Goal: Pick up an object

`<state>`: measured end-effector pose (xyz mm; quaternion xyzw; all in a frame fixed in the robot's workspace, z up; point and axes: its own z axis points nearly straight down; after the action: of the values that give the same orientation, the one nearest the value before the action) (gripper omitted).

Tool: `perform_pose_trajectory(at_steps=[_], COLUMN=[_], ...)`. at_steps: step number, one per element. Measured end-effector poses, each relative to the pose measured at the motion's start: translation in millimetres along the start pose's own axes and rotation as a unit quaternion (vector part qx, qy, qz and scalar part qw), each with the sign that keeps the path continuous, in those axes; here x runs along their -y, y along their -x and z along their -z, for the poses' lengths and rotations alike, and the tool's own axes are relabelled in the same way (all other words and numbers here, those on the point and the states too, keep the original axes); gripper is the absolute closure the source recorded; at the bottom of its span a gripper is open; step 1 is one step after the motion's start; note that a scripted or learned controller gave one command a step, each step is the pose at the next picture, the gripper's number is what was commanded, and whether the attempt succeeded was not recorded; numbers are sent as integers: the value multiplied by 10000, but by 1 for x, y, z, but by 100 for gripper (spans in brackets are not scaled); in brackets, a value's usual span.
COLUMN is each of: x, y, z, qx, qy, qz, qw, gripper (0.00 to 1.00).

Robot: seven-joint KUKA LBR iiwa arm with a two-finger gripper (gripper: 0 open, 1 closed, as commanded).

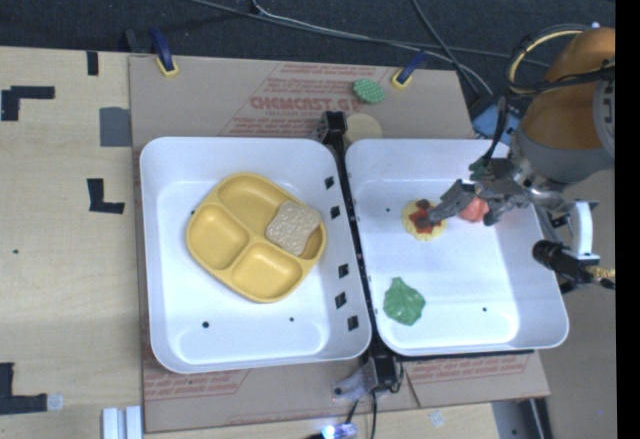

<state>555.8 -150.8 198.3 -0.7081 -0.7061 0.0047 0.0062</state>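
My gripper hangs low over the right bin, coming in from the right. Its tip is right beside a small yellow and red toy lying in the upper middle of that bin. A small orange-pink piece shows just under the gripper body; whether it is held is unclear. A green leafy toy lies near the bin's front left, apart from the gripper.
The left bin holds a yellow compartment plate with a slice of toy bread on its right side. A green round piece lies on the cardboard behind the bins. A black divider separates the bins.
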Motion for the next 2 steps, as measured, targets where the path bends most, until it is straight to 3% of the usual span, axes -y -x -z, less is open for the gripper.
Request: perform_pose_trajectory(at_steps=[1, 2], x=[-3, -3], y=[-1, -1], z=[8, -35], qx=[10, 13], qy=[68, 52], qz=[21, 18], qw=[10000, 10000], gripper=[0, 0])
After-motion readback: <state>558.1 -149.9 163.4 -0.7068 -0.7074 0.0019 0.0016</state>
